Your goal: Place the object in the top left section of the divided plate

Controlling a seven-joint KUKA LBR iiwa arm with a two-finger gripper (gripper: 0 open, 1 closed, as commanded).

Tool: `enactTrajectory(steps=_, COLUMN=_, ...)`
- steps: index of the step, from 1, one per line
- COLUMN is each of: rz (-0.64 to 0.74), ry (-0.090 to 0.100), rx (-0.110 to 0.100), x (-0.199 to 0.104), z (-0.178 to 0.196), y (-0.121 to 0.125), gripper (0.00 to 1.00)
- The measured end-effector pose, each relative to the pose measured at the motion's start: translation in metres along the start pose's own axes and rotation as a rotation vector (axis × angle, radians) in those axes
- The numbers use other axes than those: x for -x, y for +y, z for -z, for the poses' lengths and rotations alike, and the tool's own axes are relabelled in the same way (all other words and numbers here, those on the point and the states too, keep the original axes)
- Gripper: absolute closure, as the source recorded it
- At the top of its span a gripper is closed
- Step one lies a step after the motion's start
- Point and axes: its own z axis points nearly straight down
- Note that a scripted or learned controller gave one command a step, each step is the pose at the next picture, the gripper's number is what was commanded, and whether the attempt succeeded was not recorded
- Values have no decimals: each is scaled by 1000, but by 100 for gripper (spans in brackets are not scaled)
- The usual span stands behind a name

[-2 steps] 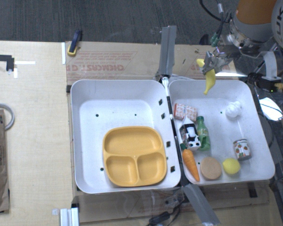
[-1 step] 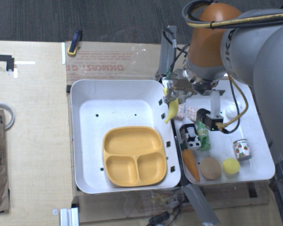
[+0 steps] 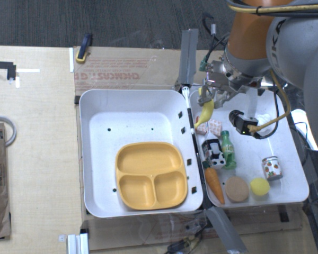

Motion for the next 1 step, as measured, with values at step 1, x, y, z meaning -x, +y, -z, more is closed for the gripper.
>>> enactTrajectory(steps=1, rz=-33, ry=0, rx=-1, x=62, z=-71, y=21, gripper=100)
